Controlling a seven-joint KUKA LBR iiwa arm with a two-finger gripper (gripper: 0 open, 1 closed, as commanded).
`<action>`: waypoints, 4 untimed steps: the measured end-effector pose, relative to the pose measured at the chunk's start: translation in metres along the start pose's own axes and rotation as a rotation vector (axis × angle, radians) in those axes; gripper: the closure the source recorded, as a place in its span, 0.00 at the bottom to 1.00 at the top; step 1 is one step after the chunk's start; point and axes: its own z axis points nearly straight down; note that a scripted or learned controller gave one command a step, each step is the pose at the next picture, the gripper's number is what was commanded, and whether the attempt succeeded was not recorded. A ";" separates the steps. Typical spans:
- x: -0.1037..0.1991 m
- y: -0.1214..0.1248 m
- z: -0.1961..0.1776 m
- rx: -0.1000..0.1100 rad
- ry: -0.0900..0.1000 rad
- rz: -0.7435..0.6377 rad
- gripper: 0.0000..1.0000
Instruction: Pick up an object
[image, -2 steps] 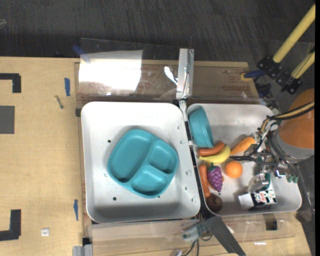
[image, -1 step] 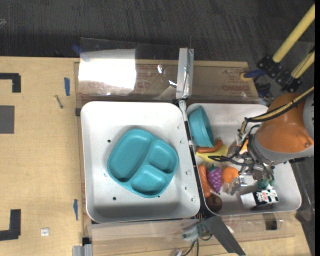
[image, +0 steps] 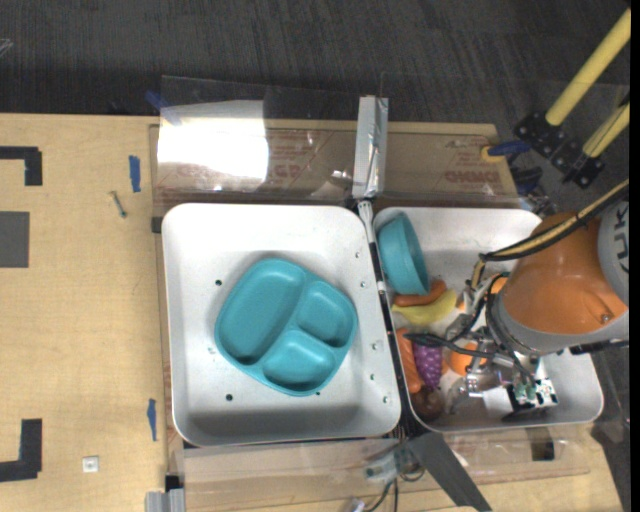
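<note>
It looked like a robotics lab: a plywood bench (image: 80, 300) marked with black tape, two white bins (image: 190, 240) taped in place behind clear plastic sheeting (image: 300, 160), and an industrial arm (image: 560, 290) trailing cables.

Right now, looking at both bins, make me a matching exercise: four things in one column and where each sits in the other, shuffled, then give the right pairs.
Things:
1. divided plate
2. bowl
3. grapes
4. arm

Places:
A. tipped on edge against the divider, at the far end of the right bin
B. lying flat in the left bin
C. reaching in over the right bin
D. in the right bin's toy pile, nearer than the bowl

Pairs: 1-B, 2-A, 3-D, 4-C
</note>
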 end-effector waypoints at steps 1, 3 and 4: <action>-0.004 0.000 -0.013 0.002 -0.014 -0.001 1.00; -0.050 0.023 -0.152 0.000 0.003 0.030 0.00; -0.113 -0.004 -0.022 0.000 0.013 0.000 0.00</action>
